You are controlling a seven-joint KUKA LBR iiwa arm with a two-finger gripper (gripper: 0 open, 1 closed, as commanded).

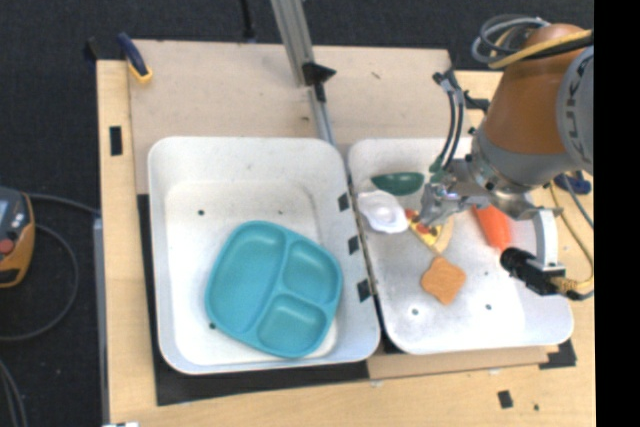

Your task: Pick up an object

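My gripper (431, 212) hangs low in the right bin (480, 330), its tip over a small yellow and red object (430, 233). Just left of it lies a white cup-like object (382, 212), and a dark green bowl-shaped piece (399, 182) rests behind that. A tan bread-like block (443, 280) lies in front of the gripper. An orange carrot-like piece (492, 225) sits to the right, partly under the arm. In the left bin (180, 175) lies a teal divided plate (275, 288).
The arm's orange band and grey wrist (530, 115) cover the right bin's back right corner, with cables beside it. A metal post (290, 15) rises behind the bins. A black part (528, 272) sticks out on the right.
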